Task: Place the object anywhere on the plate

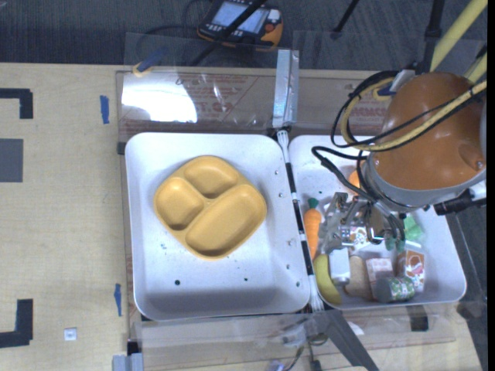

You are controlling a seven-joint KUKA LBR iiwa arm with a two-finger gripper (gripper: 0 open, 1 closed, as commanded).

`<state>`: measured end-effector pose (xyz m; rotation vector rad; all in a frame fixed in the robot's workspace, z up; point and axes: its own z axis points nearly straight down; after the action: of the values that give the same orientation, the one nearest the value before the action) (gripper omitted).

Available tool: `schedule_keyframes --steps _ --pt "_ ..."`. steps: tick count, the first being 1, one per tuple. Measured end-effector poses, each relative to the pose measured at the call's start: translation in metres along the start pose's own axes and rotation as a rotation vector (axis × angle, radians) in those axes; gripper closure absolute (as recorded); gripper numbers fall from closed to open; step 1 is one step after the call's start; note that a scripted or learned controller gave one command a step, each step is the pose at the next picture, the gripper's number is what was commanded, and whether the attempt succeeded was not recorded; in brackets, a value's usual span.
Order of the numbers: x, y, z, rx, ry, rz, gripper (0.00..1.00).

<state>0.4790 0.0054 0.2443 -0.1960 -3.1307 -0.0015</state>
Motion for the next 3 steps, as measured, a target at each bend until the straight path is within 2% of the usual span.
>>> schedule_keyframes --steps 1,2,3 --pt "-0.027 0.021 0.06 0.0 -0.001 -0.133 1.0" --pt "-0.078 0.057 -0.004 -0.001 -0.01 -0.382 1.0" --pt "-0.014 0.032 0.031 0.0 -0.003 -0.505 1.0"
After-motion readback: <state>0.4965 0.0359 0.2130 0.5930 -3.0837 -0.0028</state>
